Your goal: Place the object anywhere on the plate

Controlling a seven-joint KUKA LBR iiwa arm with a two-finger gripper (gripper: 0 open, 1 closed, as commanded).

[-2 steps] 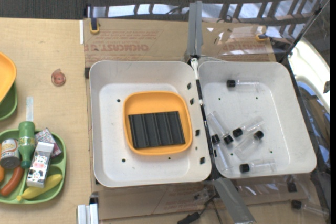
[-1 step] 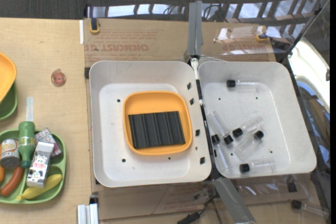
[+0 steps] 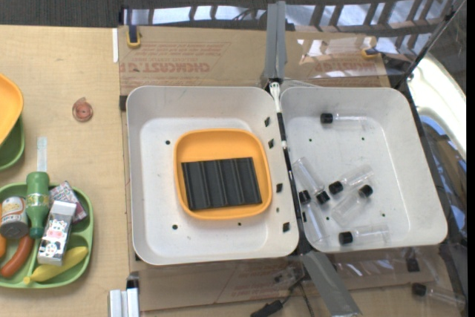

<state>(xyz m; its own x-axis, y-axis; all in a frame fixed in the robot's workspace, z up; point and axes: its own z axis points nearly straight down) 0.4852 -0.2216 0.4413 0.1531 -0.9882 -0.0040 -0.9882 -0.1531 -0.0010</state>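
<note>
Since vials [image 3: 349, 185] lie in right bin's [image 3: 393, 145] near half, must carry one leftward to plate [image 3: 223, 141] in left bin [image 3: 152, 189]; can't tell pincer state.

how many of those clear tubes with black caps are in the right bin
6, judging by black caps; the clear bodies overlap, so one may be hidden. One tube lies near the back, four cluster mid-bin, and one lies by the front wall of the right bin.

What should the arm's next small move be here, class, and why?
Probably a reach down over the right bin towards one of the clear tubes: they all lie loose there, while the orange plate in the left bin bears a dark ridged insert and no tube yet.
</note>
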